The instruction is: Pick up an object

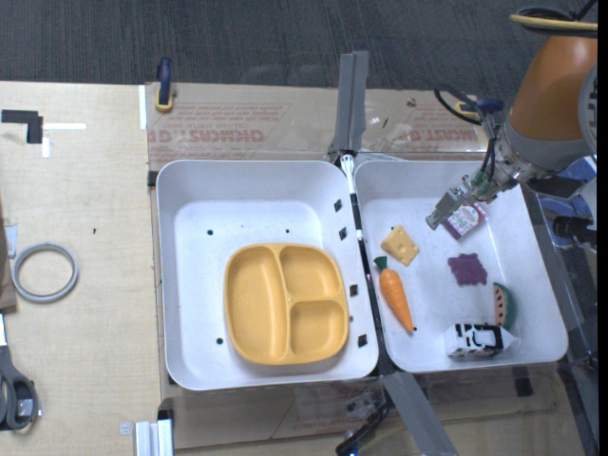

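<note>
The hand [463,206] hangs in the upper part of the right bin [541,255], pressed close to a small white-and-purple packet [467,219]; whether it is open or gripping I cannot tell from here. Nothing looks lifted yet, so the pick appears unfinished. Lower in the frame lie a purple piece [467,270], cheese wedge [401,246], carrot [394,295] and watermelon slice [501,305].

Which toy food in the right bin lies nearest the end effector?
The purple grape cluster, just below the end effector. The cheese wedge, carrot and watermelon slice lie farther off.
</note>
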### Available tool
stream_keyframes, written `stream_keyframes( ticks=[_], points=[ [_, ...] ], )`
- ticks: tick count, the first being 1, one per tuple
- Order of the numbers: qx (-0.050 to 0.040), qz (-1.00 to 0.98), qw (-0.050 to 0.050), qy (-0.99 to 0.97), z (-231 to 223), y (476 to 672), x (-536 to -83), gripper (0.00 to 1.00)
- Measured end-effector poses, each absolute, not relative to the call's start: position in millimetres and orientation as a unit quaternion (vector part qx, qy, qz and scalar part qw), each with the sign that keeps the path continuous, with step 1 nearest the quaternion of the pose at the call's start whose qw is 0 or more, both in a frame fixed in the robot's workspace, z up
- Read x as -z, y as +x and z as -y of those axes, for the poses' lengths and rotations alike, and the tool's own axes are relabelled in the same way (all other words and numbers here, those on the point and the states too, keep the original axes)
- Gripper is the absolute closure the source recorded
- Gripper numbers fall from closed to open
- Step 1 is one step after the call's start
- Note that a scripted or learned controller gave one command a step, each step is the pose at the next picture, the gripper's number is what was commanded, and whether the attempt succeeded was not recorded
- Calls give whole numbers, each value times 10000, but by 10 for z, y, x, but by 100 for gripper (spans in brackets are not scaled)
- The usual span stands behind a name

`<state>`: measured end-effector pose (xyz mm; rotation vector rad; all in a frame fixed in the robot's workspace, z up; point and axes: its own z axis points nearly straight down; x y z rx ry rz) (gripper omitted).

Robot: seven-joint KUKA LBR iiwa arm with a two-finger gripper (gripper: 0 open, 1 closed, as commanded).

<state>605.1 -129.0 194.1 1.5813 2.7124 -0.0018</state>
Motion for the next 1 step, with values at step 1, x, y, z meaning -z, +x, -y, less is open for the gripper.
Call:
stream_keyframes(
  ticks=[1],
  points=[
    [5, -8434, 3, 5372, 1709, 5649, -917, 0]
  ],
)
